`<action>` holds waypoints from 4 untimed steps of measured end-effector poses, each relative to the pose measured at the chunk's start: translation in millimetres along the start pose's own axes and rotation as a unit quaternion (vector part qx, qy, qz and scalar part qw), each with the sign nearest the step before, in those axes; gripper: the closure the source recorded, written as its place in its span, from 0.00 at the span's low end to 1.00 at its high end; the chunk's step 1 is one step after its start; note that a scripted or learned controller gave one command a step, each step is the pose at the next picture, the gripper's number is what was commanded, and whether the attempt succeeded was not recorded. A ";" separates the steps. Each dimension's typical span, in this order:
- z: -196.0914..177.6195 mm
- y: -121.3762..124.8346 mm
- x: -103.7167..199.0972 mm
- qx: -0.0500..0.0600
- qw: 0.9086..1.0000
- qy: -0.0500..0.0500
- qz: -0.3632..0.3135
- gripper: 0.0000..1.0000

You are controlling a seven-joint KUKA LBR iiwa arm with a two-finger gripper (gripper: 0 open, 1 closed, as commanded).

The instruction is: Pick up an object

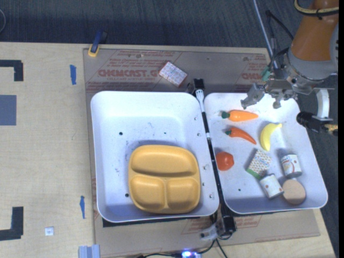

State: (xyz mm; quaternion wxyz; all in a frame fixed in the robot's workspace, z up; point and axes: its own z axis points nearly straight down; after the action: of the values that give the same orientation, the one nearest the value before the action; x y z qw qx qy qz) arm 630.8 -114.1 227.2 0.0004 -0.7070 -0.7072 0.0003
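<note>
The tool (267,94) hovers over the right bin's (317,190) far edge, fingers spread and gripping nothing. The carrot (241,115) lies just near and left of it, long axis running left-right. That bin also carries a chili pepper (241,135), banana (270,134) and tomato (225,160); the left bin (107,144) carries a yellow divided tray (164,178).

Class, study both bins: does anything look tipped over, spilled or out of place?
Two small cans look odd: one lies on its side in the right bin, another beside it seems tilted. A patterned packet sits outside the bins on the board.
</note>
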 end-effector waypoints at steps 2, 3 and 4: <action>131.1 -3.3 9.1 -0.003 1.000 -0.001 0.001 1.00; 131.2 -3.4 9.1 -0.003 1.000 0.000 0.001 0.00; 141.5 -49.8 17.5 -0.001 1.000 0.000 0.001 0.00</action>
State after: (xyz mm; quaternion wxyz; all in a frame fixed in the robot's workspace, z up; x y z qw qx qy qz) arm 580.8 -96.6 85.8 -0.0006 -0.7075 -0.7067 -0.0006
